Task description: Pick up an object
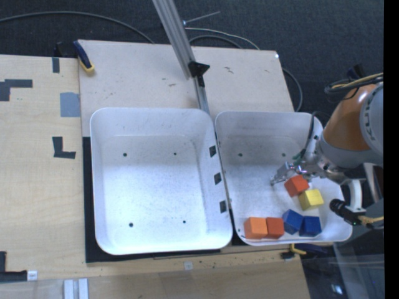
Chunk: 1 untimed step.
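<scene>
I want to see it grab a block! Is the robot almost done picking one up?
Not yet. Done: the arm has reached into the right bin, and its gripper sits low beside the red block. In hand: nothing visibly lifted; I can't tell whether the jaws grip it. Left: grasp and raise a block. The yellow block, blue blocks and orange blocks lie untouched.

Two shallow white plastic bins, the left bin [153, 179] and the right bin [252, 142], are sitting side by side. Six small blocks are lying in the right one: three orange cubes [255, 227] [275, 227] [297, 185], two blue cubes [292, 218] [310, 225], one yellow cube [311, 198], though the blue pair may be hiding another.
</scene>
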{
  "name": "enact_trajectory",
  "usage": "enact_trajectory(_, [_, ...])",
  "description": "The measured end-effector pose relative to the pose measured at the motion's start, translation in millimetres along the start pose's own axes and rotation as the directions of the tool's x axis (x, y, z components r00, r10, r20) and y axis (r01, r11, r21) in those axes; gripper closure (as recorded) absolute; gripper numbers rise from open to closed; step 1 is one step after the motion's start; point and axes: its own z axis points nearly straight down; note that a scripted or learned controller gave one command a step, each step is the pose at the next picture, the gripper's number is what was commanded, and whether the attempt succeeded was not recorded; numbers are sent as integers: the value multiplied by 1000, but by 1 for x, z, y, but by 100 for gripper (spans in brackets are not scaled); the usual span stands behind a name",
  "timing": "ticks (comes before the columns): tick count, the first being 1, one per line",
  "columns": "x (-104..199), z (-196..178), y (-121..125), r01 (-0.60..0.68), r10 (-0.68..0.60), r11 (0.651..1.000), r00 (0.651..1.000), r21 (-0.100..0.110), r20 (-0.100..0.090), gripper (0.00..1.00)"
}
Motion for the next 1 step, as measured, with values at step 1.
enact_trajectory(1, [1, -14, 1, 2, -2, 1000, 1000, -1, -2, 100])
